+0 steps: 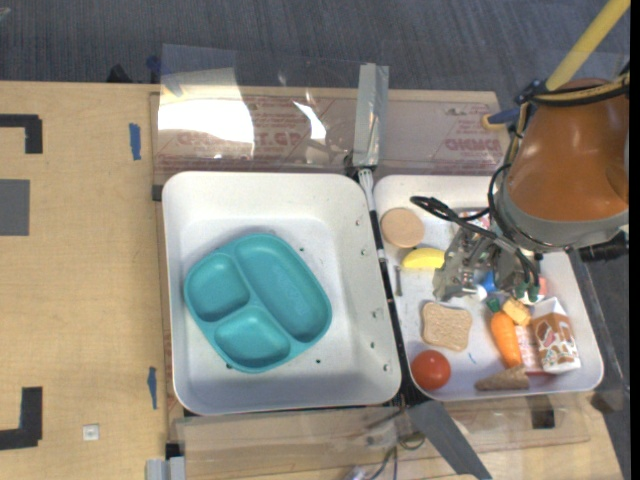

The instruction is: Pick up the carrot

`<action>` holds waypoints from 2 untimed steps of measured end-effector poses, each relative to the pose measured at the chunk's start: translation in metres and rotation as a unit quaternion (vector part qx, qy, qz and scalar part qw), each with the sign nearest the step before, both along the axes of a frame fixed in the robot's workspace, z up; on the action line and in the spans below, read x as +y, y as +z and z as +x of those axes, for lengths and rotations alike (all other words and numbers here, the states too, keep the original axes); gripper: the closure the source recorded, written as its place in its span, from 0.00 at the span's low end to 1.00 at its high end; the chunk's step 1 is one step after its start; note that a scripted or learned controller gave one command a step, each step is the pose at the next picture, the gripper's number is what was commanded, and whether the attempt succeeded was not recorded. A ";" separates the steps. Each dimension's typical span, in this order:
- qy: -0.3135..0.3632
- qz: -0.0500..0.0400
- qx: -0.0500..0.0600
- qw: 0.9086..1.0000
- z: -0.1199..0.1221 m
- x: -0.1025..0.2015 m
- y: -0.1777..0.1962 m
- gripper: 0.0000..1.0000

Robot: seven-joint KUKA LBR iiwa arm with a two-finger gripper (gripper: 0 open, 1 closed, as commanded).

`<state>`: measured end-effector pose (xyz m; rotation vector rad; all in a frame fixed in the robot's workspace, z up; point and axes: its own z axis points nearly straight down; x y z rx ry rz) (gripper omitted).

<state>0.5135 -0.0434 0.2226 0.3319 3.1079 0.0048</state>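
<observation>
The metal two-finger gripper hangs low over the right-hand white bin, in the right middle of the frame; its tips blur into cables and clutter, so I cannot tell whether they are spread or pressed together, and nothing is visibly caught between them. The short orange carrot lies to the lower right of the gripper, near it but apart, pointing down the frame. Just beside it on the right is a small red-and-white carton; to its left a tan slice of toy bread and, lower, a red tomato. The gripper probably sits here because it is closing in on this crowded corner. A yellow banana piece and a round beige disc lie left of the fingers. The left-hand white bin holds a teal divided tray, well apart.
</observation>
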 end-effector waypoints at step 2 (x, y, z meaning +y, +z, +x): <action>0.145 -0.002 0.007 0.989 -0.026 -0.074 -0.070 0.00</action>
